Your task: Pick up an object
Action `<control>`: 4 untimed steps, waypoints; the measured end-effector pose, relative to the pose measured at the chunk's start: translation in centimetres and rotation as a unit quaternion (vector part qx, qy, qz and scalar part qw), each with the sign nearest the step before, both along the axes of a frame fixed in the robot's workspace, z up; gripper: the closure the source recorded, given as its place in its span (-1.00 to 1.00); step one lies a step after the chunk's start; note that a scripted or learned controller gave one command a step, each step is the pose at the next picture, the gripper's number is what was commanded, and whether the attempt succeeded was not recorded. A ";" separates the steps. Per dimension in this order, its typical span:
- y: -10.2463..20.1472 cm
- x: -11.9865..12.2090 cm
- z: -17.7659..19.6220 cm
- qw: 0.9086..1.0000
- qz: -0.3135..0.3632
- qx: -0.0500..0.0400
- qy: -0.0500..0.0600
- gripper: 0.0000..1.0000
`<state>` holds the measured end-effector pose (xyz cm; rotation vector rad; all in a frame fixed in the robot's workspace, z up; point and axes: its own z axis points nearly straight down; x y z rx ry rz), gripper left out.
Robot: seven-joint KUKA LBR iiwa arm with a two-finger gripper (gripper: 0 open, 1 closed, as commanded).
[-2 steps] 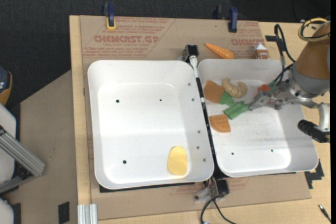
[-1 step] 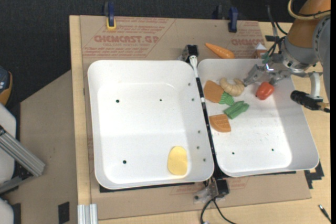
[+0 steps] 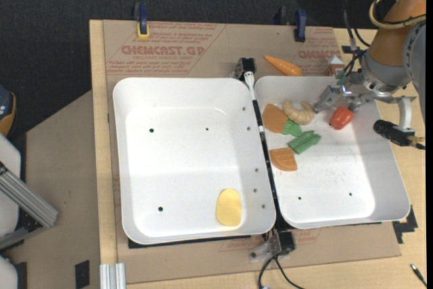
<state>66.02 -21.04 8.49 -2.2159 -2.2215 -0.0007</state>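
My gripper (image 3: 337, 103) hangs over the far part of the right bin (image 3: 352, 179), with its fingers spread open and nothing between them. A red toy (image 3: 341, 118) lies just in front of it, close to the fingertips. To its left lie a beige piece (image 3: 299, 112), an orange-brown piece (image 3: 274, 118), a green piece (image 3: 304, 141) and an orange wedge (image 3: 284, 159). In the left bin (image 3: 176, 145), a yellow oval piece (image 3: 229, 206) rests near the front right corner.
An orange carrot (image 3: 283, 65) lies on the cardboard behind the right bin, outside it. Two blue clamps (image 3: 141, 15) hold the board's far edge. The arm reaches in from the right, above the right bin's far right corner.
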 end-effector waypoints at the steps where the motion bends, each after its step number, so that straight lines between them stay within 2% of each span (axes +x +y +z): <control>1: 0.5 0.6 0.0 1.000 -0.001 -0.002 0.000 -1.00; 2: 0.6 -0.8 0.0 1.000 -0.002 -0.001 0.000 -1.00; 3: 0.9 0.7 0.0 1.000 -0.001 -0.003 -0.003 -1.00; 4: 1.0 0.2 0.0 1.000 -0.001 -0.002 -0.001 -1.00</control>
